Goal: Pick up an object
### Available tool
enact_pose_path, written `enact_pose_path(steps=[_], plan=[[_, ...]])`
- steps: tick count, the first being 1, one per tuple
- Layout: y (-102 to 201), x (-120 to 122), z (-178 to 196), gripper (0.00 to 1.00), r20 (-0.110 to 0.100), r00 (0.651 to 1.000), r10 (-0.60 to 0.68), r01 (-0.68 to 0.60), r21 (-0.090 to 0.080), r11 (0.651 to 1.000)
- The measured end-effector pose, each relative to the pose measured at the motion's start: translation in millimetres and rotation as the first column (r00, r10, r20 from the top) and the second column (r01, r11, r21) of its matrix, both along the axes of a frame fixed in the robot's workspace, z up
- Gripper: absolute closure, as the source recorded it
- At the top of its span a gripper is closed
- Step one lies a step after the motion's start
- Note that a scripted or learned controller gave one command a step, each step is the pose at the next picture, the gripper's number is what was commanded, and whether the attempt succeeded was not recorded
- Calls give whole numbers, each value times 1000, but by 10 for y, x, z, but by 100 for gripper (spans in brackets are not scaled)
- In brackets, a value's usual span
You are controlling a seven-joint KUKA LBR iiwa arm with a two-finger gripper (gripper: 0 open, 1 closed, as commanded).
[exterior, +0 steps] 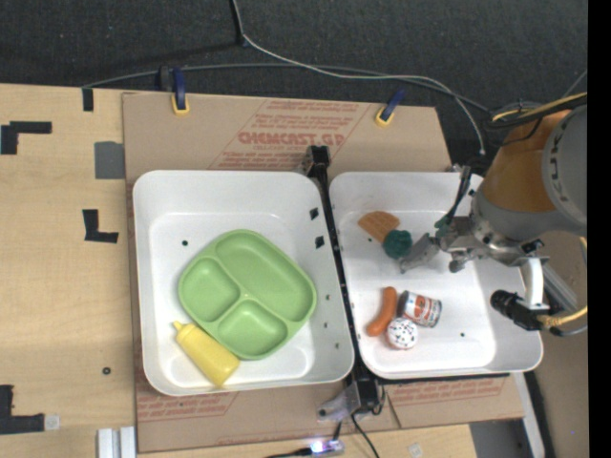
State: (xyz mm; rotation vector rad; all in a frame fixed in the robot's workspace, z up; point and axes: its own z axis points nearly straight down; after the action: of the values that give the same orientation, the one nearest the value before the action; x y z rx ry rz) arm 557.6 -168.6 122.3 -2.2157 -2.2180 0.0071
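Two shallow white bins side by side on the table [57, 256], over a sheet of printed cardboard [286, 132] clamped at its far edge by two yellow clips.

In the left bin [153, 208]: a green divided plate [246, 292] lying flat near the middle, and a yellow squeeze bottle [204, 353] on its side just beside the plate's near-left edge, close to the bin's front corner.

In the right bin [506, 351]: an orange-brown wedge-shaped piece [378, 224] toward the far left, a dark green ball [396, 243] touching or nearly touching its near side, an orange sausage-shaped toy [383, 311] lying nearer the front, a small red-and-white can [420, 309] on its side just right of it, and a white dotted ball [402, 334] just in front of the can.

Grey arm with orange band [520, 175] reaching in from the right, low over the right bin. Hand [420, 252] just right of the green ball, fingers pointing left toward it; whether spread or pressed together cannot be told from this angle, and nothing visibly pinched between them
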Motion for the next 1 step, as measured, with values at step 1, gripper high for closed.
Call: enact_pose_path(steps=[1], plan=[[4,2,-390,0,7,1000,0,0,-3,1000]])
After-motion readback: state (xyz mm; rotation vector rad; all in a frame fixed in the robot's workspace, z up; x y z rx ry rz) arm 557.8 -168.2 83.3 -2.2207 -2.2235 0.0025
